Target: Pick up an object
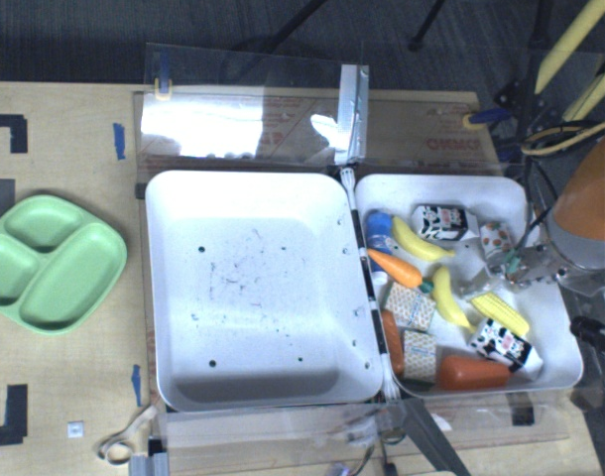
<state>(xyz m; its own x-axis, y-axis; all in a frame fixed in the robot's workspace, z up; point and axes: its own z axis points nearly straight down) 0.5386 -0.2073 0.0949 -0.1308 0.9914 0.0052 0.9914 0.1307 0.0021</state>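
Note:
The right bin holds several toy items: two bananas, a carrot, a yellow corn cob, two black-and-white cow-print cartons, a red block, a blue piece and two speckled packets. My gripper reaches in from the right and sits low over the bin's right-hand middle, just above the corn cob and right of the lower banana. Nothing can be made out in its grip.
The left bin lies beside the right one, sharing a central wall. A green divided plate rests on the wooden bench at far left. A clear panel stands behind the bins. Cables and yellow tubing crowd the upper right.

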